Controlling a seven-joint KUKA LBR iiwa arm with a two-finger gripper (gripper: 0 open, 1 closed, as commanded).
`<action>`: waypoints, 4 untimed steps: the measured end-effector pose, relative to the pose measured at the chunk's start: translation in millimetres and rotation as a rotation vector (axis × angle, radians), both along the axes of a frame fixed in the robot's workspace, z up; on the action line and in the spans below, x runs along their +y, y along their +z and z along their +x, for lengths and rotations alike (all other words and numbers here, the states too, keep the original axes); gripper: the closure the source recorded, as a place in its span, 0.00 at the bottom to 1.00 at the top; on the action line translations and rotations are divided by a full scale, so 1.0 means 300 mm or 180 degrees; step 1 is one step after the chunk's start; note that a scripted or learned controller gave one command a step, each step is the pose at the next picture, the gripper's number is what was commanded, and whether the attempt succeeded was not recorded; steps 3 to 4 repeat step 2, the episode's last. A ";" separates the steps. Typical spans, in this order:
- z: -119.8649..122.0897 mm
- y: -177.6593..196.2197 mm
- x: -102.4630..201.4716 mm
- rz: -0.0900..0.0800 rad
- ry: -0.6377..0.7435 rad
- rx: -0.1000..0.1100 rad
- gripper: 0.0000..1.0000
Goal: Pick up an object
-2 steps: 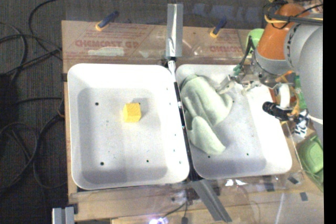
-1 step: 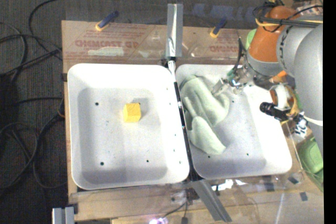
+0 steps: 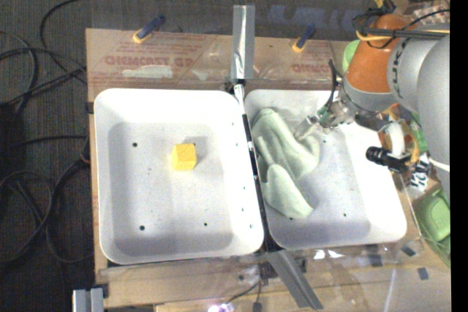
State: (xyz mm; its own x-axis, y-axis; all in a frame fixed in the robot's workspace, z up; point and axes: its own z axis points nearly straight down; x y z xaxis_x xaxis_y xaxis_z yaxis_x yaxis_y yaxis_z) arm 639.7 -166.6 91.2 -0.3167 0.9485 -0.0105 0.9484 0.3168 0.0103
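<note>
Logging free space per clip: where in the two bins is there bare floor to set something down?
Left bin: bare all around the yellow block. Right bin: bare floor right of the pale green cloth, toward the near-right corner. Crowded along its left wall and far side, where the gripper meets the cloth.

The grey arm is seen entering from three o'clock, its gripper angled toward nine o'clock, held low.

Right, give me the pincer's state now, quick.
Pincer: over the right bin, at the upper edge of the pale green cloth; open or closed cannot be told, and no object is seen between its tips.
</note>
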 end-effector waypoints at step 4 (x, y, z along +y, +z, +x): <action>-0.077 0.005 0.199 0.0001 0.0649 0.0013 0.00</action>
